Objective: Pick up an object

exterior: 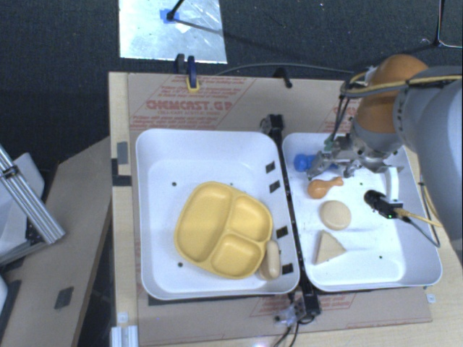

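Although the task named no particular object, the likeliest target was the orange drumstick-shaped toy in the right bin, since it lay just on the near side of the gripper. Its long axis ran left to right with a slight tilt, the fat end to the left and the thin handle pointing right and a little far, so it lay roughly crosswise under the tool. A blue object sat just beside the gripper on its left, touching or nearly touching the metal, and could as easily have been the intended thing. Whether the jaws were spread or pressed together could not be told at that slant, and nothing showed between them.

Nearer still in the same bin lay a round tan piece, and beyond it toward the front a tan wedge. The left bin held a yellow divided tray with a small beige piece against its right near corner, well apart from the arm.
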Robot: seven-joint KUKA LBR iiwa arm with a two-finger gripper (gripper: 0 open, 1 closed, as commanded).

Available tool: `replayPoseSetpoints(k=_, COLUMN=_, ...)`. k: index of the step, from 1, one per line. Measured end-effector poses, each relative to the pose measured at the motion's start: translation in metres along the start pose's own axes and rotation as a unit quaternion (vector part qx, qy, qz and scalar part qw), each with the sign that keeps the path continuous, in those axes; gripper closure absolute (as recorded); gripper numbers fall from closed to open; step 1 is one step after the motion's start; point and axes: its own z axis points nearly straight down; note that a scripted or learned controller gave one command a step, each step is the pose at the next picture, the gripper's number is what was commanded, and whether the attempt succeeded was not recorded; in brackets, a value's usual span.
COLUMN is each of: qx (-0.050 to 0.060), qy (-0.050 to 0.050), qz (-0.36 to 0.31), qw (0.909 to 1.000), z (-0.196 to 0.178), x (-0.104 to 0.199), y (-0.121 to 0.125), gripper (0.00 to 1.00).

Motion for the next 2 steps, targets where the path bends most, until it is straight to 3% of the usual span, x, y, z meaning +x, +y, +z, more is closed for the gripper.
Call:
replayPoseSetpoints(k=1, qx=0.0, qy=0.001, qz=0.0, qw=1.0, z=-0.011, x=0.0, y=0.0, gripper=1.0)
replayPoseSetpoints(k=2, qx=-0.009, qy=0.0, qz=0.0, qw=1.0, z=-0.074, x=0.007, y=0.002, gripper=1.0)
